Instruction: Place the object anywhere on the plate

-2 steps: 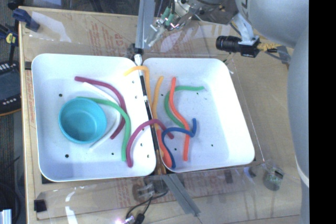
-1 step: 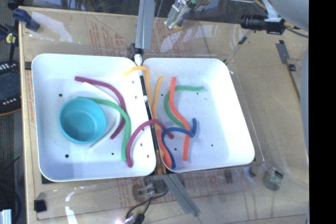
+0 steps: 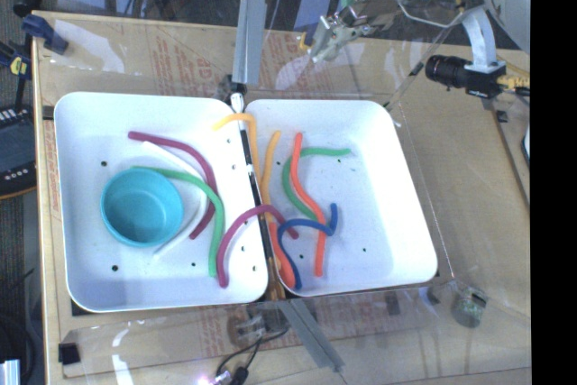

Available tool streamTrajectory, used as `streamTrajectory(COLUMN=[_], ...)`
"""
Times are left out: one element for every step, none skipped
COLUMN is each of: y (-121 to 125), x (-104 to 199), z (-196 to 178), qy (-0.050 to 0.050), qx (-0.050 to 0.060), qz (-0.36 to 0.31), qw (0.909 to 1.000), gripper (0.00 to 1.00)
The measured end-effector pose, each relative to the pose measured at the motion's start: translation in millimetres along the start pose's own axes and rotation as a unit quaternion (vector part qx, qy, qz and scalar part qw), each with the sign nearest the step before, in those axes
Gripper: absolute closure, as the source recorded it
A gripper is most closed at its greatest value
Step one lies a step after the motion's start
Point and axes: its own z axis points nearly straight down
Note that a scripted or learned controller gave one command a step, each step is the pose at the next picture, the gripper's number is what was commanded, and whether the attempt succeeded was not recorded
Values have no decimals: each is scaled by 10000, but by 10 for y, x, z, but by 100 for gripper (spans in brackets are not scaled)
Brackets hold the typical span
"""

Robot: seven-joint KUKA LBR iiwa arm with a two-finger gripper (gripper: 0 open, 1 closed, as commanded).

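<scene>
- hand (image 3: pixel 326 39): raised above the counter (image 3: pixel 469 185) behind the right bin (image 3: pixel 397 194), well apart from both bins; nothing seen between its fingers; whether released or clenched, cannot tell.
- left bin (image 3: pixel 81 266): holds a blue bowl (image 3: pixel 141 207), upright, at its left side; a maroon cord (image 3: pixel 180 160) and a green cord (image 3: pixel 203 203) curve just beside the bowl.
- a second maroon cord (image 3: pixel 243 230) lies across the divide between the bins.
- right bin: a tangle of cords, orange (image 3: pixel 302 189), green (image 3: pixel 315 154), blue (image 3: pixel 306 228) and yellow (image 3: pixel 242 123), at its left half.
</scene>
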Motion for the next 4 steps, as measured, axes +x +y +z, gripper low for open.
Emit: streamTrajectory(y=[33, 199, 221, 222], x=[-833, -373, -642, -639], z=[2, 982, -11, -11], qy=[-10, 1, -12, -11], qx=[-25, 2, -31, -31], qz=[-755, 234, -913, -916], qw=[9971, 9997, 9958, 9958], gripper=[100, 100, 100, 0])
